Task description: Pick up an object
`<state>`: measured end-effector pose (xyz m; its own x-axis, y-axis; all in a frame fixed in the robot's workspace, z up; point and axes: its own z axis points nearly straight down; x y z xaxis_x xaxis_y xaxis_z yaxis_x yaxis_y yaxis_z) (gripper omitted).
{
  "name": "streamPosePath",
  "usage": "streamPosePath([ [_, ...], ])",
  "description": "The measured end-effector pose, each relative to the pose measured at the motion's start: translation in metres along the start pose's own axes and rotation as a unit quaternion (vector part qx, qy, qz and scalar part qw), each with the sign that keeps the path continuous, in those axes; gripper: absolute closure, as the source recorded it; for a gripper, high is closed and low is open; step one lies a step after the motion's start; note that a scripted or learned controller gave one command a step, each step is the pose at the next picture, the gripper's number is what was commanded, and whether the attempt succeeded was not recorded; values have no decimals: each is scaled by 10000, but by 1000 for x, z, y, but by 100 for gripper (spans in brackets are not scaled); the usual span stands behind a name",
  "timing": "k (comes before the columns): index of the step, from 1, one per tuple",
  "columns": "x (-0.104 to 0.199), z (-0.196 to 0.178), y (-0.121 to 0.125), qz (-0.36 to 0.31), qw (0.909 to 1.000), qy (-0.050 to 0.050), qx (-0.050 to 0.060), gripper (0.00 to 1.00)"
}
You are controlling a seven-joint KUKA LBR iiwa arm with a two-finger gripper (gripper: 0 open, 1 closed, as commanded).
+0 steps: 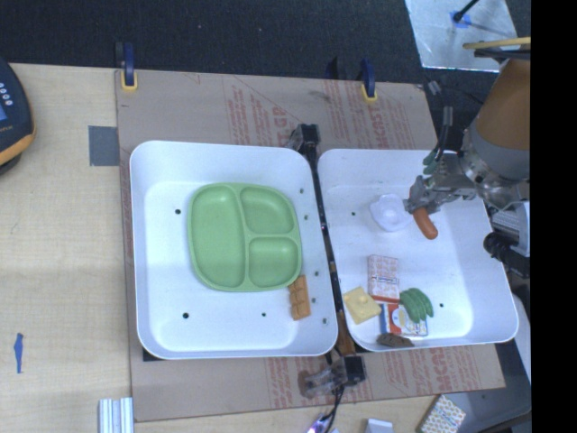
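Note:
My gripper (424,200) hangs over the upper middle of the right bin (487,327), reaching in from the right. Just below its tip lies a small orange sausage-shaped object (426,226), touching or very close to the tip. A clear little cup (389,213) sits just left of it. Further toward the front lie a small red-and-white carton (383,276), a yellow cheese wedge (361,305), a green leafy toy (416,303), a flat red-and-white packet (404,323) and a small brown piece (392,339).
The left bin (153,242) holds a green divided plate (243,236) and a brown cracker-like piece (298,298) by its right wall. The two bins meet along a raised rim (323,242). Clamps (366,78) stand at the back edge.

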<state>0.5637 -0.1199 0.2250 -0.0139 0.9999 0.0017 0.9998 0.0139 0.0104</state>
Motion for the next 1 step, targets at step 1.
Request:
streamPosePath([
  [1, 63, 11, -6, 19, 10000, 5, 82, 100],
])
